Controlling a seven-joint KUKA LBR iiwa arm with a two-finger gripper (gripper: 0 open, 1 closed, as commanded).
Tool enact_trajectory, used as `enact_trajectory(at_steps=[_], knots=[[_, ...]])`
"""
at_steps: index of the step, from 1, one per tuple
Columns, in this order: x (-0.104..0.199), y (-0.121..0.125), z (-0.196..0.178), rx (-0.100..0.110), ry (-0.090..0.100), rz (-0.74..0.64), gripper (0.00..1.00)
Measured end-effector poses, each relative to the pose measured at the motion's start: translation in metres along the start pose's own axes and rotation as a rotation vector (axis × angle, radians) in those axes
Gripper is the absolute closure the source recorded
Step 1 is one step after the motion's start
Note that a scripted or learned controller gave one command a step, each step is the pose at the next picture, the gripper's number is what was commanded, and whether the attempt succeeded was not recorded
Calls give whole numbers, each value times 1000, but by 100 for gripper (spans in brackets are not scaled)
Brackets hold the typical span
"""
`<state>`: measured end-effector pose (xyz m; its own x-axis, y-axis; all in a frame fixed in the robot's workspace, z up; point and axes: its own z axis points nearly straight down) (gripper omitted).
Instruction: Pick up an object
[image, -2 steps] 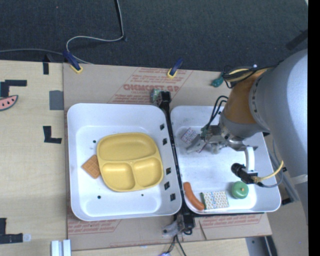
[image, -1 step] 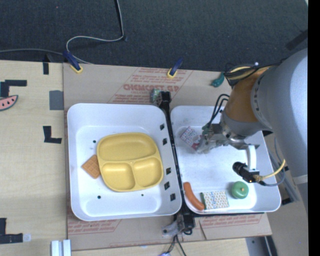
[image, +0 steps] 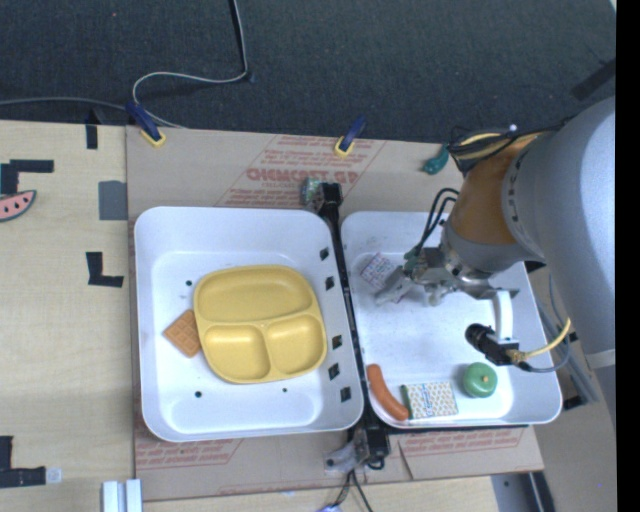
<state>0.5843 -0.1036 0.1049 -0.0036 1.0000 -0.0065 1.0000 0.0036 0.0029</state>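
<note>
My gripper (image: 392, 290) reaches in from the right over the upper left part of the right bin (image: 440, 340). Its tips hang just below a small grey patterned packet (image: 376, 268) lying on the bin floor. Along that bin's front edge lie an orange sausage-like toy (image: 386, 392), a light patterned block (image: 431, 399) and a green round toy (image: 479, 379). In the left bin (image: 165, 250) sits a yellow divided plate (image: 260, 322) with a tan waffle-textured piece (image: 183, 333) tucked at its left side.
The arm's grey body and orange band (image: 490, 195) cover the right bin's far right corner. A black cable and connector (image: 490, 340) dangle over the right side of that bin. Clips and a divider (image: 335, 280) run between the two bins.
</note>
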Motion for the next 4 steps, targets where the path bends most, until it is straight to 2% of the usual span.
enact_trajectory(at_steps=[1, 2, 3, 4], knots=[[9, 1, 19, 3, 3, 4, 0], [8, 2, 9, 0, 1, 3, 100], [8, 2, 9, 0, 0, 3, 0], [8, 2, 0, 2, 1, 2, 100]])
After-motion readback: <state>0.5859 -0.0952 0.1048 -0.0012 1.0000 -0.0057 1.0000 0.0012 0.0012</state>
